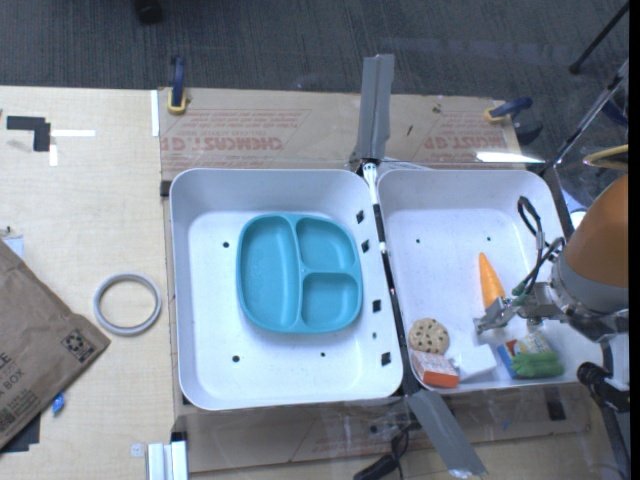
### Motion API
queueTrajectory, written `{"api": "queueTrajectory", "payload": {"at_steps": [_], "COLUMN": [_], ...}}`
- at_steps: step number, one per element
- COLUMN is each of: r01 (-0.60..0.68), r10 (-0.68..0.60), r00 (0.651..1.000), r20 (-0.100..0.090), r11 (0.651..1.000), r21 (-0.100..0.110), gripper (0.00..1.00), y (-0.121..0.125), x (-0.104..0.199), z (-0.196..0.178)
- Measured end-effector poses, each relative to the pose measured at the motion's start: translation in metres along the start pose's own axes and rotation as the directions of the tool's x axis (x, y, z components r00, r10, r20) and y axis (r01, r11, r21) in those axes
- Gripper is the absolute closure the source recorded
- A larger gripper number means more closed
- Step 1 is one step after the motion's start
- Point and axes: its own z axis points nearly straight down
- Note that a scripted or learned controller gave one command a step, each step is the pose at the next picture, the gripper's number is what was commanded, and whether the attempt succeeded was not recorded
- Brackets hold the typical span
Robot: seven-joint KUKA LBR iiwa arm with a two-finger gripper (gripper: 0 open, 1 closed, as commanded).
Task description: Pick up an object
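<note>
Gripper (497, 318) low in right bin (450, 208), lower right of frame, just beside carrot (489, 278); finger state cannot be told; cookie (429, 335) nearby

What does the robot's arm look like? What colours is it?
The arm at the right edge has a big rounded orange band, with grey parts below it. Thin dark cables loop beside it. Its end effector is a small grey metal piece, with thin parts poking out over the white bin. I can't make out any writing or markings on it.
</note>
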Motion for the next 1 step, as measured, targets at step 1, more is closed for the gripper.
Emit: {"api": "queueTrajectory", "payload": {"at_steps": [1], "r01": [-0.04], "r10": [0.04], "r00": [0.999], "r20": [0.001], "r11": [0.999], "r21": [-0.003], "gripper": [0.0], "y": [0.0747], "x": [-0.0067], "z": [-0.0012]}}
